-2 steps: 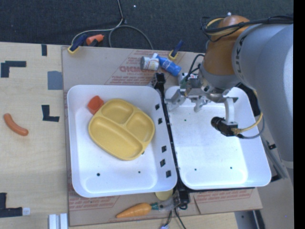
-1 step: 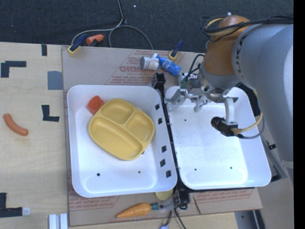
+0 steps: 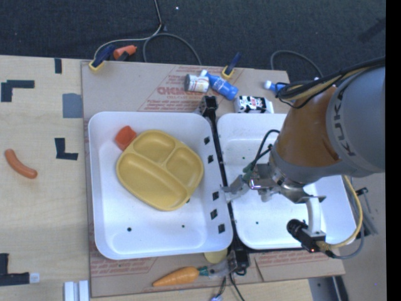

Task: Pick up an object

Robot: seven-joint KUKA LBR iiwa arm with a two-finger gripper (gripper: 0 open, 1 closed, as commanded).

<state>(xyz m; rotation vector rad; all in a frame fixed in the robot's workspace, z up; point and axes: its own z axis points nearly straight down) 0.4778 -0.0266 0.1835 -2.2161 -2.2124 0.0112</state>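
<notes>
A yellow divided plate [image 3: 160,168] lies in the left bin [image 3: 106,231], with a small red-orange block [image 3: 125,135] touching its upper left edge. My gripper [image 3: 249,184] hangs low over the left part of the right bin [image 3: 250,234], close to the divider between the bins. Nothing can be seen held in it. The grey and orange arm [image 3: 326,130] reaches in from the right and hides much of the right bin's floor.
A row of black clips [image 3: 216,168] runs along the divider. Outside the bins lie a carrot [image 3: 177,276] at the front, an orange sausage [image 3: 20,163] at far left, and a blue-white bottle [image 3: 213,83] and a small box [image 3: 253,104] at the back.
</notes>
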